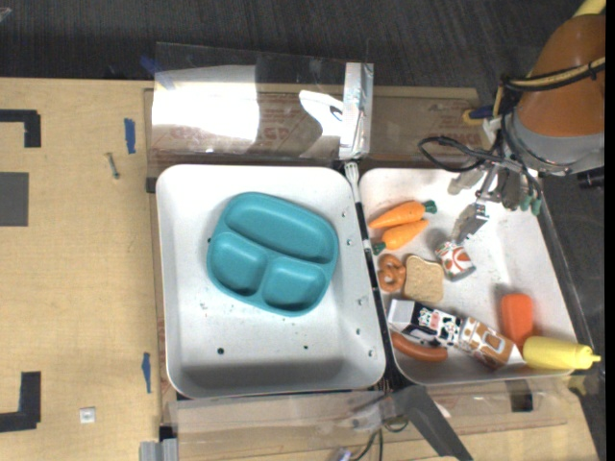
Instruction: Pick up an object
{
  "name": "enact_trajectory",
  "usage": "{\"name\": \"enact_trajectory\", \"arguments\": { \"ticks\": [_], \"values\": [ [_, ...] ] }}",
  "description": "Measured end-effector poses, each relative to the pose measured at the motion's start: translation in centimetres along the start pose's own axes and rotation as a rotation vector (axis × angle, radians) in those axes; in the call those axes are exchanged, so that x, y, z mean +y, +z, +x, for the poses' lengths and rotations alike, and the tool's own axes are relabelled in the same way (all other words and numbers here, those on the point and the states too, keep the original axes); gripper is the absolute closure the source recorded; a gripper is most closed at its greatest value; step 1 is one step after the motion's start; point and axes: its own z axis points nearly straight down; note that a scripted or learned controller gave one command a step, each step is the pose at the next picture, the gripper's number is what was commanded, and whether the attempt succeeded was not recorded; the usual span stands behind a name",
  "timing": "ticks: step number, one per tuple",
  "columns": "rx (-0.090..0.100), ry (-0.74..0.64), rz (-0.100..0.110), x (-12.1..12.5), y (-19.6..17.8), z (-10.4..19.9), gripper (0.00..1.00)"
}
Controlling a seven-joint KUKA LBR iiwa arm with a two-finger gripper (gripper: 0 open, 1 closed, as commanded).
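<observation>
White plastic of the right bin (553, 257) lies directly under the claw (471, 221), whose fingers hang slightly apart around nothing, with a small red-and-white object (455, 259) just below them, two carrots (399, 223) just to their left, and a pretzel (390, 274), a bread slice (424, 279), an orange piece (516, 315) and a yellow banana (555, 353) further below. Left of the claw, the other bin (183, 257) holds a teal divided tray (273, 252); beyond lie tan board (67, 257) and dark carpet (288, 8).
</observation>
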Motion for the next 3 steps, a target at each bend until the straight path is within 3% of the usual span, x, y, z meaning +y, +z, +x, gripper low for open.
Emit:
{"name": "enact_trajectory", "arguments": {
  "ticks": [1, 2, 3],
  "values": [
    [-0.004, 0.051, 0.001, -2.5, 8.8, 5.3, 0.00],
    [-0.001, -0.433, 0.001, -6.4, 9.8, 9.0, 0.00],
    [-0.030, -0.523, 0.004, -8.7, 9.3, 10.9, 0.00]
  ]
}}
